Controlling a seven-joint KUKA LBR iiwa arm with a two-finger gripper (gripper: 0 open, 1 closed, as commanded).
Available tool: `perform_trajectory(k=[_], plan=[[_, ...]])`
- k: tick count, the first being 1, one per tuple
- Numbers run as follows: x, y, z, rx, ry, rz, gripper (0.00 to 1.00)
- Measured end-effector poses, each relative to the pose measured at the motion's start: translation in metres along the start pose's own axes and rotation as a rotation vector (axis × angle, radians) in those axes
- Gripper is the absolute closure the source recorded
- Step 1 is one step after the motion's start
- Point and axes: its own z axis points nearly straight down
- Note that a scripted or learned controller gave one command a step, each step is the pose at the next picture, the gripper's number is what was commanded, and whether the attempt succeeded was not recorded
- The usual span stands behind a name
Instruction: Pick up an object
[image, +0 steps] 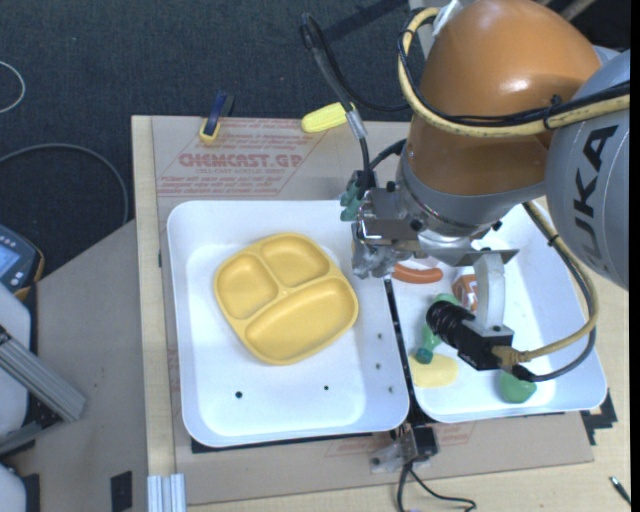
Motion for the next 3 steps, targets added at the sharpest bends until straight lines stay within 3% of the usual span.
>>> perform_trajectory(k=[3], plan=[[0.001, 0.001, -0.026, 0.002, -0.004, -0.002, 1.00]])
